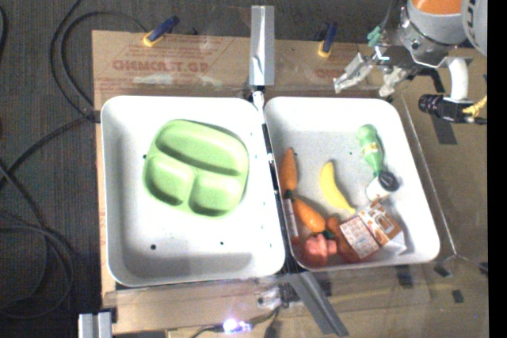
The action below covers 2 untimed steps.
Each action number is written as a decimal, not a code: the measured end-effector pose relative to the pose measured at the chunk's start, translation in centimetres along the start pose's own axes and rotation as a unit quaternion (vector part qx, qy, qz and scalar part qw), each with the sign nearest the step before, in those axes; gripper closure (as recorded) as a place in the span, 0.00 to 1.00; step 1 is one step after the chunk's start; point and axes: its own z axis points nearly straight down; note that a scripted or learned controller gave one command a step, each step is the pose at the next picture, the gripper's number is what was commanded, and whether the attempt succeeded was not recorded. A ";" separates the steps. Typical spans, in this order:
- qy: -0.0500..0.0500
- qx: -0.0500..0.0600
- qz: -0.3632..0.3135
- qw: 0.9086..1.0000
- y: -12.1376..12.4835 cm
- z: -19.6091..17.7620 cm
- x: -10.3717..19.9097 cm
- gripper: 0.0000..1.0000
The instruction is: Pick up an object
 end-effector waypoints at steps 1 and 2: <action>0.000 0.000 -0.103 0.995 -3.6 9.7 -4.7 0.00; 0.000 -0.002 -0.154 0.988 -6.4 18.8 -3.4 0.00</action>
